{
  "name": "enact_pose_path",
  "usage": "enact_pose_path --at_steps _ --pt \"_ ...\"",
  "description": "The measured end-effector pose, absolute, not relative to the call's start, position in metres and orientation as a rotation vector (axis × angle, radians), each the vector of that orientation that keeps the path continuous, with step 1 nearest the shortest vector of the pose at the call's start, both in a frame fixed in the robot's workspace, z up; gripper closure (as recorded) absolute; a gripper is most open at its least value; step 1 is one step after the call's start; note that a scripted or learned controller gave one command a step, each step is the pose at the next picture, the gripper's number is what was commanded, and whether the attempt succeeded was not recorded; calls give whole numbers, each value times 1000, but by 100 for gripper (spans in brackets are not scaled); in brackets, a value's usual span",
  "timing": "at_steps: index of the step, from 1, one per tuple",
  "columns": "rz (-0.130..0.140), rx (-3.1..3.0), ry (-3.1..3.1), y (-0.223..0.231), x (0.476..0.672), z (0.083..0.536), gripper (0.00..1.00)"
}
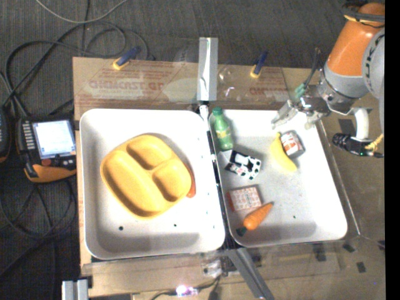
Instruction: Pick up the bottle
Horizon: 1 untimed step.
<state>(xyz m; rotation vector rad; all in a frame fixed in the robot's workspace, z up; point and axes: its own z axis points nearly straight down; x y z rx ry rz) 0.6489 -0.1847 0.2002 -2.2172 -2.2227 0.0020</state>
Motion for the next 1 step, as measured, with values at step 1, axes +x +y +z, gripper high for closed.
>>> enact_pose_path --at_steps 1 --pt "5 -2313 -2123 -110 668 113 0"
